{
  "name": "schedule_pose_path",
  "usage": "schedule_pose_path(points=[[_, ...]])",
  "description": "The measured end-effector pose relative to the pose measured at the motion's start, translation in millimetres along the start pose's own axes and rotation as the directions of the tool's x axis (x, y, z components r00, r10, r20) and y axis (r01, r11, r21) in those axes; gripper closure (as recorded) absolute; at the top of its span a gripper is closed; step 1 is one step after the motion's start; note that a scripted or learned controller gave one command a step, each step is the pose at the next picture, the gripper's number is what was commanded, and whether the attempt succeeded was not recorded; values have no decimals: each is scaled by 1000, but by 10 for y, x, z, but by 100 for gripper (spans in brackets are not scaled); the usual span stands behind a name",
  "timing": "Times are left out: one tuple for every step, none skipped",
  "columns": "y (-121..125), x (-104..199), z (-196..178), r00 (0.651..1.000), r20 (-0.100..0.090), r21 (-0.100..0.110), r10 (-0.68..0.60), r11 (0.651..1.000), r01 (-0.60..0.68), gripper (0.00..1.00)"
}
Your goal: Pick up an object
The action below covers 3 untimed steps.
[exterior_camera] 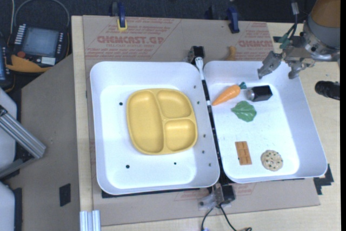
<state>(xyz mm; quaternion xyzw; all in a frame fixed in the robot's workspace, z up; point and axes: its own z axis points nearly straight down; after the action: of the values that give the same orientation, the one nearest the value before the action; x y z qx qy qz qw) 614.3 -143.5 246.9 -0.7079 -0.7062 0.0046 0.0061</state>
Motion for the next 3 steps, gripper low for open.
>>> schedule_pose_path(points=[[21,5,-85,1000,2,-14,-3,1000,3,0],[41,1,335,1000,2,-11,-2,1000,2,0],[48,-76,796,1000,1,-10,-2,1000,2,0]])
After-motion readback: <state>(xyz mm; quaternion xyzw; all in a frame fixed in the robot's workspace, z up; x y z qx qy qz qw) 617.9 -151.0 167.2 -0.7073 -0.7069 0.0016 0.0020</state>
